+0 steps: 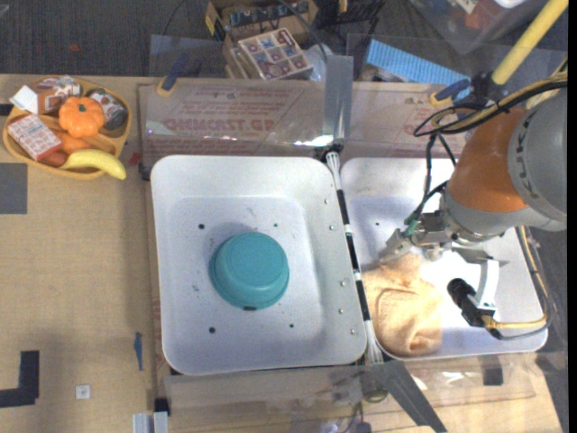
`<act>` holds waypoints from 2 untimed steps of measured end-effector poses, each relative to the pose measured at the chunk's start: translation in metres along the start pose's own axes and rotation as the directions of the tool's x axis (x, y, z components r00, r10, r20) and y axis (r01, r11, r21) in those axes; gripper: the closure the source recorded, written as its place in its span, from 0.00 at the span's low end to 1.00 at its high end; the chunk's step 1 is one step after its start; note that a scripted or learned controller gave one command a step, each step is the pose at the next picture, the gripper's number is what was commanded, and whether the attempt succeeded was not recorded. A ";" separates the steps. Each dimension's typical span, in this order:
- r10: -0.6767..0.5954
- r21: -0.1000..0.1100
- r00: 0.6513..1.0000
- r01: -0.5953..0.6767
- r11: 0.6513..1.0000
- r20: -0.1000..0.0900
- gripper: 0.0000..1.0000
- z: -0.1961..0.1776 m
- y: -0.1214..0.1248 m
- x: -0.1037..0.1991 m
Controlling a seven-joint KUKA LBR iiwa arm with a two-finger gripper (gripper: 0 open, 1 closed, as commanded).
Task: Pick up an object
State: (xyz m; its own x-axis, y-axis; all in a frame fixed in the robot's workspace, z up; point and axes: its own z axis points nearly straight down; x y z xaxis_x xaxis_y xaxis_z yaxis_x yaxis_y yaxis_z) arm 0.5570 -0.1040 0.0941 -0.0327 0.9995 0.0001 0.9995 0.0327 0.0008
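Down at the near edge of the right bin we're seeing a tan cloth lying crumpled, about 5 o'clock from the middle of the view. Our gripper is hanging right over its upper edge, at the cloth's 12 o'clock, and honestly we can't tell if it's clenched or released from here. Over in the left bin a teal bowl is sitting upside down. Way out at 10 o'clock a tray of toy food is resting on the bench.
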 end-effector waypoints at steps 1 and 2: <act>-0.206 -0.012 0.979 0.206 0.978 0.003 0.00 0.004 -0.024 0.005; -0.198 -0.015 0.980 0.198 0.980 0.003 1.00 -0.006 -0.024 0.002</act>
State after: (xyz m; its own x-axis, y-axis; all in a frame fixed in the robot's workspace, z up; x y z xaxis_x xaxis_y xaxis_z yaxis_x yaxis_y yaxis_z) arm 0.5332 -0.1032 0.1003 -0.2303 0.9731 -0.0029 0.9730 0.2304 0.0158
